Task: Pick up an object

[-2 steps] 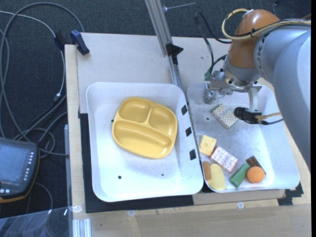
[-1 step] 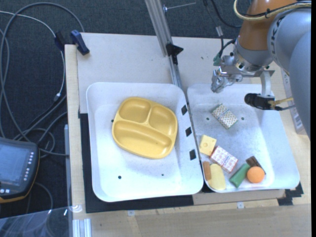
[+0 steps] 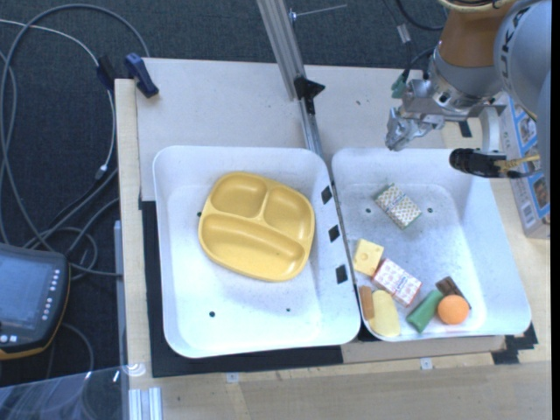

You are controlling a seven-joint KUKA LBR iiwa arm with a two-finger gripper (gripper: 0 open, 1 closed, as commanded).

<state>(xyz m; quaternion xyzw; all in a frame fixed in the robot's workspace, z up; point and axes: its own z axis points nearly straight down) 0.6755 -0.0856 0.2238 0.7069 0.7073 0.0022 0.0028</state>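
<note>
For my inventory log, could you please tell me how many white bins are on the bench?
2. The left bin holds a yellow tray; the right bin beside it holds the small items.

Glossy, probably plastic yellow tray (image 3: 256, 227); speckled matt white bins (image 3: 175, 234)

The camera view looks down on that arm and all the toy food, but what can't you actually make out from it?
- End effector: small and blurred, so open or shut cannot be told.
- Brown piece: partly covered by the orange ball; its shape is unclear.
- Patterned block: print too small to read.
- Arm: cut off by the top and right edges.
- Handheld screen: cut off by the left edge.
</note>
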